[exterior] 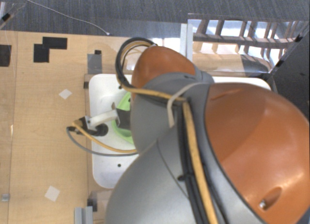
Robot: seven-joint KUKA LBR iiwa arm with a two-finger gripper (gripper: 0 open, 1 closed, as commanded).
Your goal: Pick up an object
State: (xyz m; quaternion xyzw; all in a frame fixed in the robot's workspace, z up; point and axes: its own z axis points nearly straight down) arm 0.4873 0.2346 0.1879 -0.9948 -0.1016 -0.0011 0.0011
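Under my own bulk I can make out one bright lime-green object lying in the left white bin, toward its middle. Its upper piece shows near the bin's far part, another green patch sits lower down, and something dark covers the stretch between. Its shape I cannot tell.

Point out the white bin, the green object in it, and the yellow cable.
white bin (pixel 104 90), camera view, bare floor near its upper left corner.
green object (pixel 127 103), camera view, upper tip showing beside the arm.
yellow cable (pixel 109 145), camera view, low loop crossing the bin.
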